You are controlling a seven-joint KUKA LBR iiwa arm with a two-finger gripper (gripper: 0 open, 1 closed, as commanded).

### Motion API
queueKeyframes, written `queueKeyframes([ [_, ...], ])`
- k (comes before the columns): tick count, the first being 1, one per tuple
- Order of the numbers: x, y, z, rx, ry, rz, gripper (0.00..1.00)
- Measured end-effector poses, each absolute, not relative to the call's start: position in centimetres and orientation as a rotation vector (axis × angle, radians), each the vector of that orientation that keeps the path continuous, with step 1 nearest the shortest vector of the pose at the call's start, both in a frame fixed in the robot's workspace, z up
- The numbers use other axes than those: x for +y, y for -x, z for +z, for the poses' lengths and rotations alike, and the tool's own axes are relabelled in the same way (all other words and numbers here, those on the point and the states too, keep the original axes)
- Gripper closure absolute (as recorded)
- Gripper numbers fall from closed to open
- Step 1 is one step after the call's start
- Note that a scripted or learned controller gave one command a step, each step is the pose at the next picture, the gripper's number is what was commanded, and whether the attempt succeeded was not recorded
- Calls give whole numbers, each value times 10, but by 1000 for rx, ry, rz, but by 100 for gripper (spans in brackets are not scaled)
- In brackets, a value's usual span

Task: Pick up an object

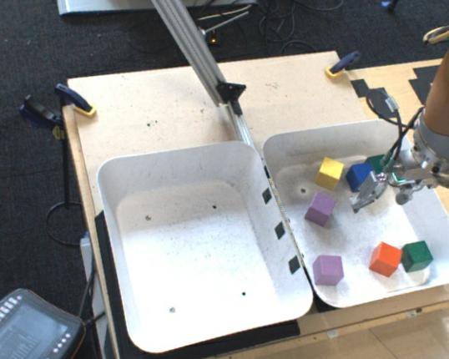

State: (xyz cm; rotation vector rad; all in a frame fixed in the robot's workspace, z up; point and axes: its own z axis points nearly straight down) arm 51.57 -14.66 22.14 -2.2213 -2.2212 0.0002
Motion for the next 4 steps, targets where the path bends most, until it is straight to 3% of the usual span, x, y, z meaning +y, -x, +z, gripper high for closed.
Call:
queueKeyframes([
  [2,-149,-501,98,-2215,2219,6,0],
  [3,-148,-502,95,-2220,2222,0,0],
  [4,-148,-503,106,-2223,2223,-3,100],
])
